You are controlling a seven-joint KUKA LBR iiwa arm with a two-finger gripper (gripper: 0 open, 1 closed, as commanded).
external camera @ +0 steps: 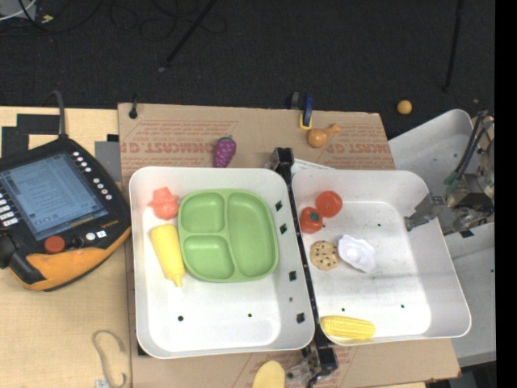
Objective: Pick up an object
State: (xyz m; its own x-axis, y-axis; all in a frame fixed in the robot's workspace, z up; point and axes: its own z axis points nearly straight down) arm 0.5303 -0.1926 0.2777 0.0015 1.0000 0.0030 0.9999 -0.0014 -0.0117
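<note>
Right now the gripper [432,211] sits at the right rim of the right bin [420,314], coming in from the right side, with the rest of the arm mostly out of the picture. Its dark tip reaches just over the bin's edge, and nothing shows between its fingers. Whether the jaws are spread or closed I cannot tell.

Inside the right bin lie several small things. Two tomatoes rest near the upper left corner: a round tomato [329,203] and, just beside it to the lower left, a smaller tomato with a green stem [311,219]. Below them lies a cookie [324,255], and next to it, to the right, a crumpled white object [357,252]. An ear of corn [348,327] lies along the bin's near wall at the bottom left.

The left bin [210,330] holds a green divided plate [228,235] in the middle. A yellow bottle [168,253] lies just left of the plate, and a pink toy [163,204] sits above the bottle in the upper left corner.

Behind the bins, on the cardboard sheet [178,136], rest a bunch of purple grapes [224,150] and an orange pear-shaped toy [321,135]. A tablet-style control pendant [56,208] lies on the bench to the left, well apart from the bins.
</note>
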